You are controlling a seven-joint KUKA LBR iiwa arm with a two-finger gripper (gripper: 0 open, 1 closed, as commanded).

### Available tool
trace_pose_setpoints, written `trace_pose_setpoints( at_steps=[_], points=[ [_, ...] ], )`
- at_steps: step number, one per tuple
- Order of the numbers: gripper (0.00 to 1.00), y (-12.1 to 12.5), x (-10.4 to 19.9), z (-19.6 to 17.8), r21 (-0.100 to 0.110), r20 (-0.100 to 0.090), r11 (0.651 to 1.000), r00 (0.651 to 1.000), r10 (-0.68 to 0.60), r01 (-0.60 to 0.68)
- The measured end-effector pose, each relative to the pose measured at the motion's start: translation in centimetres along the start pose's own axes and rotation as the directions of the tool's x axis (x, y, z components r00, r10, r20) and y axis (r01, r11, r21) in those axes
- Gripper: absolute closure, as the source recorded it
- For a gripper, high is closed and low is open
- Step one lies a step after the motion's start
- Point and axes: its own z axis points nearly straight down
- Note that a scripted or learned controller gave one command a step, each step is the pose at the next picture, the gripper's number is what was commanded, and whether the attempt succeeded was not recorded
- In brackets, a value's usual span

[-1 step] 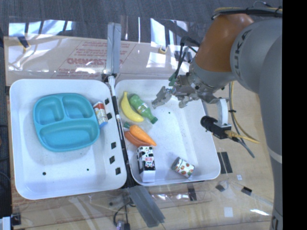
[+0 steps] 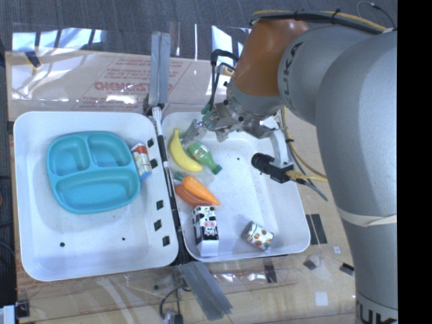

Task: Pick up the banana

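Observation:
A yellow banana [image 2: 181,153] lies along the left wall of the right bin [image 2: 270,194], near its far end. A green bottle [image 2: 202,156] rests against the banana's right side. My gripper [image 2: 200,131] hangs just above and to the right of the banana's far tip, over the bottle's top. The grey arm with its orange band comes in from the upper right and covers the bin's far right corner.
An orange carrot [image 2: 196,192] lies just in front of the banana. A milk carton [image 2: 206,229] and a small can [image 2: 257,235] sit near the right bin's front. The left bin [image 2: 40,248] holds a blue divided plate [image 2: 92,171] and a small can [image 2: 142,161].

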Motion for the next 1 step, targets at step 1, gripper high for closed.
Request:
trace_pose_setpoints(
  at_steps=[1],
  points=[
    [0.00,-1.76,-2.79,10.01,-0.001,0.001,0.998,0.998,0.067,-0.067]
  ],
)
